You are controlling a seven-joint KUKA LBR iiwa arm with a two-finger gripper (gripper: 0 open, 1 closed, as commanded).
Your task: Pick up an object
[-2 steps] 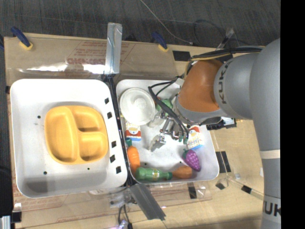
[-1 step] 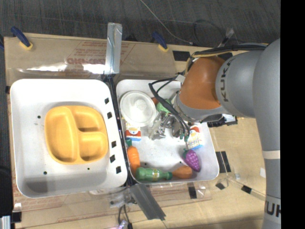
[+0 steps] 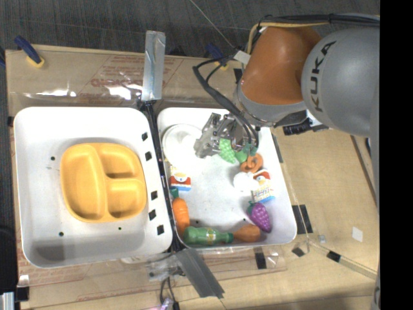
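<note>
Two white bins sat side by side: we counted one yellow divided tray [image 3: 103,181] in the left bin [image 3: 32,173] and several toy foods along the right bin's [image 3: 213,192] edges, its centre bare. Our gripper [image 3: 222,141] hung over a green toy [image 3: 227,151] near the far wall; whether it held anything we could not tell.

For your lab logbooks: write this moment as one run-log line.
arm: over right bin | tool: low, by green toy | left bin: yellow tray | pick: not confirmed
</note>
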